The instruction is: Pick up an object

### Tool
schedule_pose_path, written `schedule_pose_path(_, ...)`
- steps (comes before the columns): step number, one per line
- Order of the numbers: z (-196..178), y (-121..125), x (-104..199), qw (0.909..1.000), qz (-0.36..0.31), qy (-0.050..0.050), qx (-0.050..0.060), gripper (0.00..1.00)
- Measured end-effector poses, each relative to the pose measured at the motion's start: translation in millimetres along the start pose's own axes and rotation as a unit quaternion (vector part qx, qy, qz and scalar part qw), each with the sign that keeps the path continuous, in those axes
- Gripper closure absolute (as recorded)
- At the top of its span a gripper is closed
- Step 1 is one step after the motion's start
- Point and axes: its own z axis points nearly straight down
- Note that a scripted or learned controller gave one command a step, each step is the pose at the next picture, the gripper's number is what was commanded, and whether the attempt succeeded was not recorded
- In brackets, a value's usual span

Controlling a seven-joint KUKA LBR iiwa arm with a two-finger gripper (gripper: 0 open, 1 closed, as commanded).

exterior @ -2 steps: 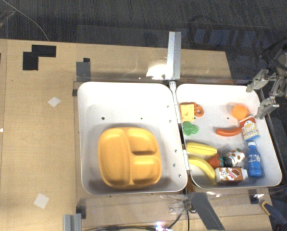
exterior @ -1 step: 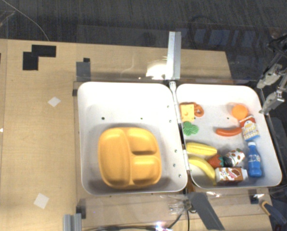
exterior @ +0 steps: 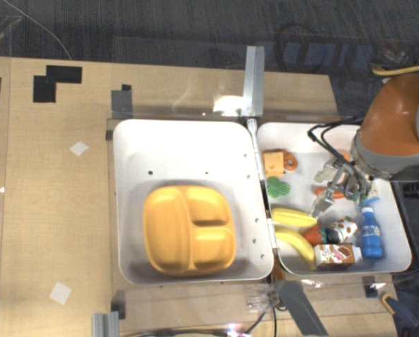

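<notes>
White left bin (exterior: 132, 188) holds yellow compartment tray (exterior: 189, 227), low in bin. White right bin (exterior: 398, 251): two bananas (exterior: 293, 218) at 7 o'clock, long axes roughly 9-to-3, tips pointing 4 o'clock; blue bottle (exterior: 370, 232) at 4 o'clock, upright axis 12-to-6, cap toward 12; carton (exterior: 334, 255) at 6 o'clock; orange block (exterior: 274, 163) at 10 o'clock; green toy (exterior: 277, 187) below it. Gripper (exterior: 333, 188) over bin centre, fingers spread, pinching nothing.

1. We read this as a robotics lab: plywood bench (exterior: 48, 209), metal brackets (exterior: 254, 79) fixing two white bins (exterior: 188, 135).
2. Black tape marks (exterior: 55, 81), loose cables (exterior: 328, 135) and dark carpet (exterior: 160, 12) support that.
</notes>
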Motion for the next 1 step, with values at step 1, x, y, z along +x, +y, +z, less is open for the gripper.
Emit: schedule_pose_path(1,42.2,-4.4,-105.3,0.9971,0.076,-0.007,-0.001,0.00)
